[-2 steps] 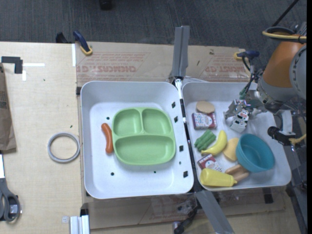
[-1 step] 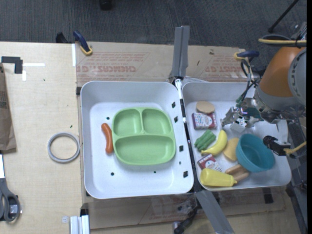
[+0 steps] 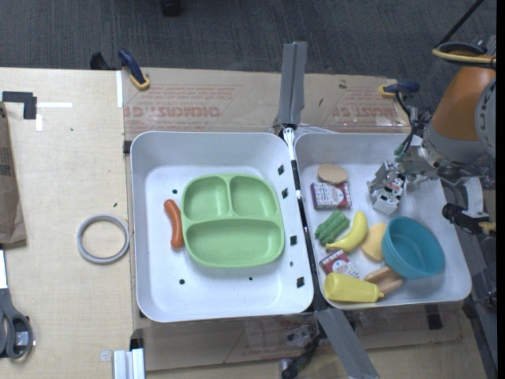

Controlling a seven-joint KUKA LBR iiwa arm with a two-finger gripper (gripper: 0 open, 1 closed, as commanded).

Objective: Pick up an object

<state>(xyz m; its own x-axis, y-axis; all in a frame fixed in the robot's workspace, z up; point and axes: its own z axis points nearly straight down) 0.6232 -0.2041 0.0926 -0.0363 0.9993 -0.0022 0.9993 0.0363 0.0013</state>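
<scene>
The metal two-finger gripper [image 3: 387, 189] hovers low in the right white bin [image 3: 442, 294], above toy food: one smooth yellow plastic banana [image 3: 352, 232], one round blue bowl [image 3: 413, 247]. One green three-compartment plastic plate [image 3: 233, 220] fills the left bin

Arm came in from the right, orange band at the frame edge. Gripper [image 3: 387, 189] sat low over the right bin [image 3: 450, 290], upper part, above the blue bowl [image 3: 413, 247]; nothing visible between its fingers. Right bin contents: banana [image 3: 353, 233] beside green pea pods [image 3: 332, 226], a red-and-white packet [image 3: 329, 196] with a brown round cookie-like piece [image 3: 332, 173] just above it, a yellow block [image 3: 350, 289] at the front, an orange-yellow wedge [image 3: 374, 241] touching the bowl. Left bin [image 3: 150, 212] held a green divided plate [image 3: 233, 219], upright, with a hot dog sausage [image 3: 173, 223] just beside its left edge. Tape ring [image 3: 103, 238] lay on the bench [image 3: 63, 180], well apart from the bins.
</scene>
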